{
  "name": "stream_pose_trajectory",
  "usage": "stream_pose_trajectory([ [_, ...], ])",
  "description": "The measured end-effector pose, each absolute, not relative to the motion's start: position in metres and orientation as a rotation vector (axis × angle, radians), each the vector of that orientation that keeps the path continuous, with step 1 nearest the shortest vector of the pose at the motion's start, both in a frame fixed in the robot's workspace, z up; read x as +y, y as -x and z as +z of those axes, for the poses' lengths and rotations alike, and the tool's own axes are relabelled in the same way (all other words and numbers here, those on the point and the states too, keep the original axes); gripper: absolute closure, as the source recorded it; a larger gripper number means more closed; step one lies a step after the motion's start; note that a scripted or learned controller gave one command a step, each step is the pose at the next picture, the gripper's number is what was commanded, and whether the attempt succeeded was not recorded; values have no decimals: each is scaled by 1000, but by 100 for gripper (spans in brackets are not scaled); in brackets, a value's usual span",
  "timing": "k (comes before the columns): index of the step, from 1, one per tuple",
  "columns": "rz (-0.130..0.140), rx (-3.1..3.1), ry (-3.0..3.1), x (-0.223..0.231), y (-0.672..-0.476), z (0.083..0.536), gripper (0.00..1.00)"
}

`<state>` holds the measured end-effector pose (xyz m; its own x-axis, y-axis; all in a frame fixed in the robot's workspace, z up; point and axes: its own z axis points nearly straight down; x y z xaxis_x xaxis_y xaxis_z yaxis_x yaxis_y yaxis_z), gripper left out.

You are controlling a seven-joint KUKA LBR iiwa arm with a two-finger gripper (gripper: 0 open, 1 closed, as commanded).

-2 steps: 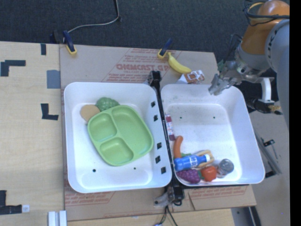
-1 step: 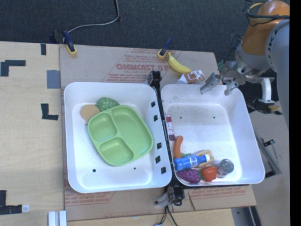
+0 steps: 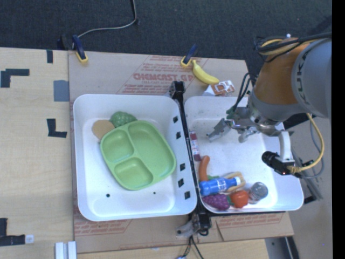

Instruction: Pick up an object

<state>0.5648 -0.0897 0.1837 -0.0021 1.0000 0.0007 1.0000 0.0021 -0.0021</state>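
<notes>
The blue bottle (image 3: 219,185) lies on its side at the near end of the right bin (image 3: 280,198), looking light, stiff and a little slick; I would take it across the middle of its barrel. Touching it lie one purple grape bunch (image 3: 218,201), one tomato (image 3: 240,199), one orange carrot (image 3: 203,167) and one silver can (image 3: 259,191). My tool (image 3: 233,130) hangs above the bin's far half, fingers apart, clamping nothing. The left bin (image 3: 86,161) holds one green tray (image 3: 138,154).

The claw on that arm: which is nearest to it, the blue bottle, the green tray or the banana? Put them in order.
From the claw, in the camera view:
1. Blue bottle, below it in the right bin.
2. Banana, outside the bins, on the cardboard above it.
3. Green tray, in the left bin.
</notes>
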Motion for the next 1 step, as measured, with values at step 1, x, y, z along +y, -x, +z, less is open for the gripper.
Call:
stream_pose_trajectory([
  [1, 4, -2221, 2223, -225, -586, 191, 0],
])
